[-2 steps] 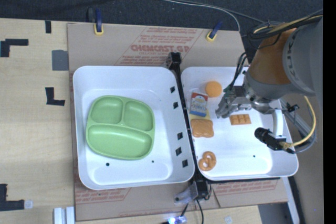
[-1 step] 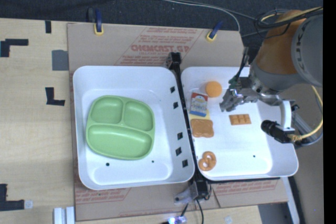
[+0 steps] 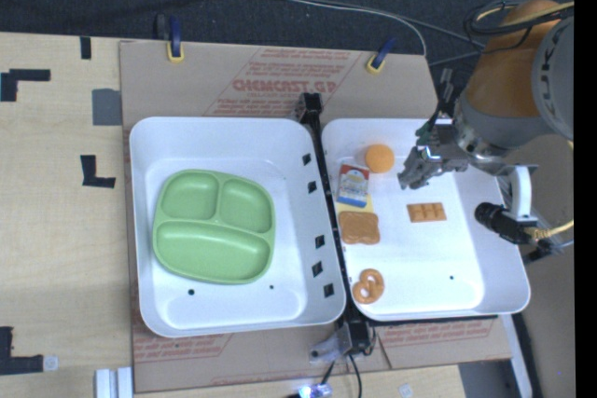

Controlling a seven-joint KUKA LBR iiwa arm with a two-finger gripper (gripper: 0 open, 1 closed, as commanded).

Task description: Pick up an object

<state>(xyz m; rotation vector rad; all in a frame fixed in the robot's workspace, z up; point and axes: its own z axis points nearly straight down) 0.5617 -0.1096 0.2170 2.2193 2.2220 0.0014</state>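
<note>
My gripper [image 3: 417, 171] hovers over right bin [image 3: 494, 294], between orange ball [image 3: 379, 157] and waffle cracker [image 3: 426, 212]. Fingers look slightly spread, nothing between them; view too small for certainty.

Candidates in right bin: orange ball, small packet [image 3: 353, 184], toast slice [image 3: 359, 227], pretzel [image 3: 367, 285], waffle cracker. Left bin [image 3: 149, 144] holds green divided plate [image 3: 215, 226].

Risks as I judge them:
- Descent into bare gap, fingers closing on nothing.
- Ball rolls away if nudged.
- Flat cracker and toast hard to pinch, likely slip.
- Packet, toast, ball near each other; double contact possible.
</note>
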